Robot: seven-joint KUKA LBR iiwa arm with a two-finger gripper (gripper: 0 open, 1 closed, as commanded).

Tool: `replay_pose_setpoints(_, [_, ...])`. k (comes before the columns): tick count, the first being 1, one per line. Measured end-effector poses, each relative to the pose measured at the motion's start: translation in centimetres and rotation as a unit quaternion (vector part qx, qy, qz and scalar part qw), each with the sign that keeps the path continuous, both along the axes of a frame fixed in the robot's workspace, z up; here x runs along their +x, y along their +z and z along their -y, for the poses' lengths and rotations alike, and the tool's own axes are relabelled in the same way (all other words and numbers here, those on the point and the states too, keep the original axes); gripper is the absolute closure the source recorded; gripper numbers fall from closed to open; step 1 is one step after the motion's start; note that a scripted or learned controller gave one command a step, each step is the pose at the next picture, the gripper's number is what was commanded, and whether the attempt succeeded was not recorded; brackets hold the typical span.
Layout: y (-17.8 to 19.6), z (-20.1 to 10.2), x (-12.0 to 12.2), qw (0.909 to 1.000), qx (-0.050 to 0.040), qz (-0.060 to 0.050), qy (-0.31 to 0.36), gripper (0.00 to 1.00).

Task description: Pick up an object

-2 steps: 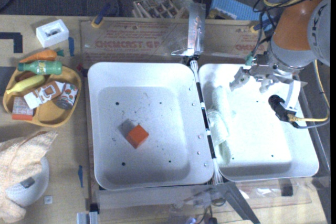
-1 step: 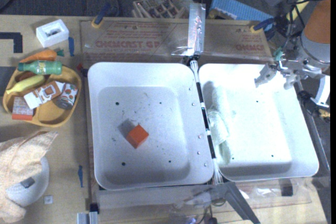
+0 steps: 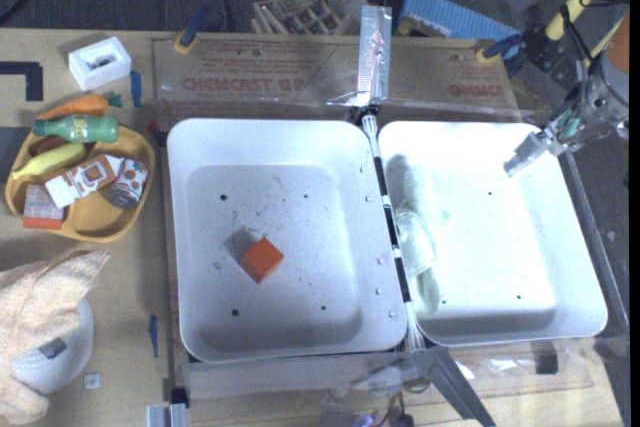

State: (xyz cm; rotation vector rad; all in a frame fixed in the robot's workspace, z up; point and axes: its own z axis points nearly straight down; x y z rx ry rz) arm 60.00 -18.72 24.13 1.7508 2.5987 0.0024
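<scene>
Orange block (image 3: 263, 259) lies well apart from the claw (image 3: 524, 157), seemingly raised.

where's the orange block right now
The orange block lies in the left bin, a little left of its centre toward the near side, far from the gripper over the right bin's far right corner.

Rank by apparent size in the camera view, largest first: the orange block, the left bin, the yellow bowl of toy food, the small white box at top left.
1. left bin
2. yellow bowl
3. and 4. white box and orange block: too alike to rank.
</scene>
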Motion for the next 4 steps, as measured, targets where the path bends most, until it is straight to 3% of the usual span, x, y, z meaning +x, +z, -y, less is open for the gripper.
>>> replay_pose_setpoints(2, [0.0, 0.0, 0.0, 1.0, 0.0, 0.0, 0.0, 0.0])
replay_pose_setpoints(3, [-6.4, -7.1, -4.1, 0.994, 0.002, -0.004, -0.11, 0.0])
replay_pose_setpoints(4, [-7.0, -8.8, 3.5, 0.9678, 0.0019, -0.002, -0.252, 0.0])
